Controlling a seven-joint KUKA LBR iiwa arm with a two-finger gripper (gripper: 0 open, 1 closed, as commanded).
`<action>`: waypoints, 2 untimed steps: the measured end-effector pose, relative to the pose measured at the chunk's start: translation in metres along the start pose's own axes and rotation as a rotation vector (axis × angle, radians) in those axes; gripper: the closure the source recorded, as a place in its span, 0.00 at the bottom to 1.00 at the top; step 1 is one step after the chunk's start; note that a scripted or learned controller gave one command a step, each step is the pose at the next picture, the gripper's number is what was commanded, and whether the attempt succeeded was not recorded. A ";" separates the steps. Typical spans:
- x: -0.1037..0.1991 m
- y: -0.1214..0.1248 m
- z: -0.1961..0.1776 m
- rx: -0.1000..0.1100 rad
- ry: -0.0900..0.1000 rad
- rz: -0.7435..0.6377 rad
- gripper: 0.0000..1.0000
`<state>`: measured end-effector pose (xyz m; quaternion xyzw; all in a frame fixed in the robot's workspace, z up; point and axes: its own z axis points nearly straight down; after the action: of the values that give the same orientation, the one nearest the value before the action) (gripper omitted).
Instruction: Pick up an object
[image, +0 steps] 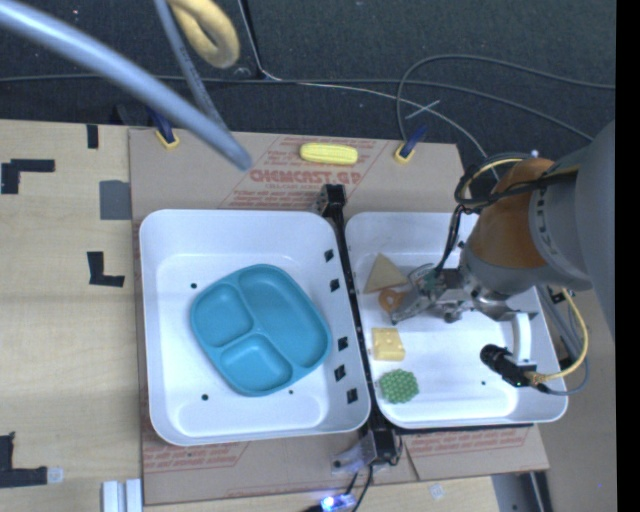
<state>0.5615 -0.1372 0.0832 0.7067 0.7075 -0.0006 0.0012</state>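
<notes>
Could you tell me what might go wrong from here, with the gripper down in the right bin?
1. The gripper is low among a tan wedge and a brown piece that lie close together; it may nudge one aside or catch both.
2. It works near the divider between the bins, so a finger could hit it.
3. The yellow block and green ball lie close by and could be knocked.
</notes>
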 end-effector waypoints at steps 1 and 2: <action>0.000 0.001 -0.013 -0.002 -0.001 0.000 1.00; 0.007 -0.004 -0.071 0.000 0.003 0.000 1.00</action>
<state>0.5577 -0.1302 0.1536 0.7066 0.7076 0.0003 0.0003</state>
